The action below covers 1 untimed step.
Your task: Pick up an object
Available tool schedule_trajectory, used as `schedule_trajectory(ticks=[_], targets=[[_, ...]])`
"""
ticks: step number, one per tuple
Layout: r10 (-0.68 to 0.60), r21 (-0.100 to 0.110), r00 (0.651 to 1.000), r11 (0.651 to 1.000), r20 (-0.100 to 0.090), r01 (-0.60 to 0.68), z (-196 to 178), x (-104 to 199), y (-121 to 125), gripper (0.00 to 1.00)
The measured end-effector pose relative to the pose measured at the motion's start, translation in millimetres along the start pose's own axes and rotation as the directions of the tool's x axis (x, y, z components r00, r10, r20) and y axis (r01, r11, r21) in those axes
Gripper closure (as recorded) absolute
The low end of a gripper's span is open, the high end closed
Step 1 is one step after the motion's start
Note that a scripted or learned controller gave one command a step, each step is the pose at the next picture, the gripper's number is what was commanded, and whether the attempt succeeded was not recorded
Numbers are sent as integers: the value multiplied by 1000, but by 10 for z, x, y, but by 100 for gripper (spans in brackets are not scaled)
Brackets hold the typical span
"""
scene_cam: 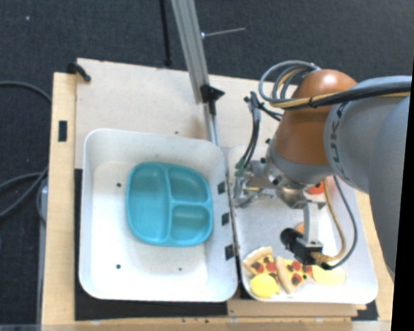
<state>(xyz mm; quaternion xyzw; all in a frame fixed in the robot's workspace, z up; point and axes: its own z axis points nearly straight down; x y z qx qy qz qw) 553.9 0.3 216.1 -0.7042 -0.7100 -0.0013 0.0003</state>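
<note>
Camera view: my gripper (262, 189) sits low over the right bin (359, 282), near its left wall, with my wrist over it. Cannot tell how far open it is or whether it has anything.

Risks:
- The pickable stuff is crowded at the bin's near edge, well apart from the gripper. A straight drop from here probably closes on bare floor.
- The gripper is close to the wall shared by the 2 bins, so a descent could clip the rim.
- The toy pieces touch each other, so a grab may nudge neighbours or slip off a flat slice.

Containers:
- Right bin: toy pizza slices (288, 270), a yellow round piece (263, 285) and a yellow-orange piece (329, 275). An orange bit (320, 187) is half hidden by my arm.
- Left bin (100, 188): 1 teal divided plate (169, 205), upright, nothing in its 3 compartments.
</note>
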Motion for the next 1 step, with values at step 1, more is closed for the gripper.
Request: schedule_trajectory(ticks=[1], targets=[[-1, -2, 1000, 1000, 0, 1, -240, 506, -1, 100]])
